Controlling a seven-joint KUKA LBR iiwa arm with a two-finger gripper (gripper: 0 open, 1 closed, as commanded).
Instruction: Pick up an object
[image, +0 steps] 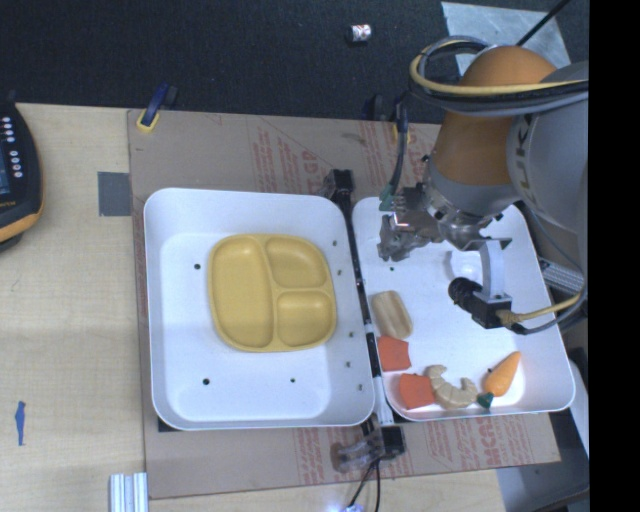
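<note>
The hand (396, 238) is seen low over the far-left part of the right bin (530, 262), above bare white floor, with the grey and orange arm (490, 120) reaching in behind it. Whether it is spread or pressed together cannot be told from this slant, since the tips merge into dark clutter; nothing is visibly pinched.

The candidate things are gathered along the near and left side of the right bin. A tan bread roll (392, 313) lies nearest the hand, just towards the camera from it and close to the bin's left wall. Nearer the camera an orange-red block (395, 353) is found, then a second red block (415, 390) touching a pale curved piece (452, 388), and a toy carrot (502, 372) by the near right corner. In the left bin (170, 300) a yellow divided plate (272, 292) rests flat.

The bread roll is judged the likeliest target. It is probably light, hollow plastic, stiff and rather smooth, so a grip on its rounded ends might slip; it would best be taken across its short width, at mid-length. Little room is left between it and the wall for the finger on that side. The carrot tapers and could be squeezed out of a grasp, and the blocks, though flat-sided, are crowded.
</note>
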